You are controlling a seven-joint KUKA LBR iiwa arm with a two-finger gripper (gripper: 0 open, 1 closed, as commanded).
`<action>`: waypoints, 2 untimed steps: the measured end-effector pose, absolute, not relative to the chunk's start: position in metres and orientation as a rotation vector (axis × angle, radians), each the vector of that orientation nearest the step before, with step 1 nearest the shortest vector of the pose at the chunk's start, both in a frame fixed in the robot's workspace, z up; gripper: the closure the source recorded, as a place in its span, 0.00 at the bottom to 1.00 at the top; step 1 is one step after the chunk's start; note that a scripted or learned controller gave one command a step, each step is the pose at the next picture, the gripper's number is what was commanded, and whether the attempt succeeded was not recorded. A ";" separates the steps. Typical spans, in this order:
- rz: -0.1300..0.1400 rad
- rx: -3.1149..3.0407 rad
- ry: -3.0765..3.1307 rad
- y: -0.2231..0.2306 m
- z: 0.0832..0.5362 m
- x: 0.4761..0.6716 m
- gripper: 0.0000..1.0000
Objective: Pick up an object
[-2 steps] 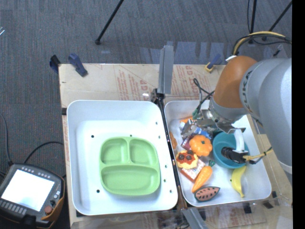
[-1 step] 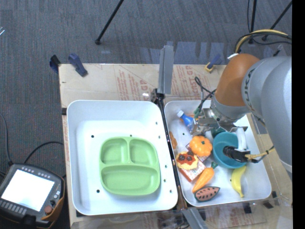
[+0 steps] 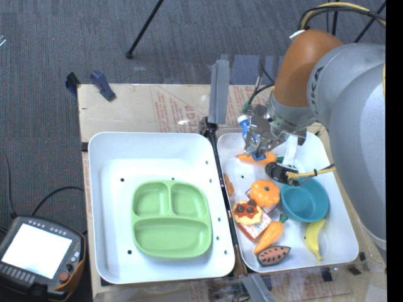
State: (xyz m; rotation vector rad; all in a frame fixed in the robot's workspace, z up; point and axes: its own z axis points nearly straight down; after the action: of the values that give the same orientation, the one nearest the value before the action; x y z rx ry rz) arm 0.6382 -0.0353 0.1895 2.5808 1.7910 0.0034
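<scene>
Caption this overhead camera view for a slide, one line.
KUKA arm's gripper hovers at the far end of the right bin crowded with toy food, beside a left bin holding a green divided plate.

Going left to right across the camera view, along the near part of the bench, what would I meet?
Teach pendant → left bin → green divided plate → watermelon slice → banana.

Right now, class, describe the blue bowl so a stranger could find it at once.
Look in the right bin, the one crowded with toy food. The blue bowl sits by its right wall, between the orange pumpkin and the banana. It is the only blue dish there.
</scene>
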 end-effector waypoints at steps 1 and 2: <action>-0.009 2.891 1.236 0.001 0.185 0.642 1.00; -0.011 2.997 0.956 0.002 0.185 0.568 1.00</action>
State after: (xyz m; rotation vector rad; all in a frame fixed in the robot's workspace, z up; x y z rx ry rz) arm 0.5681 0.0019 0.1855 2.9969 0.9557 -0.0112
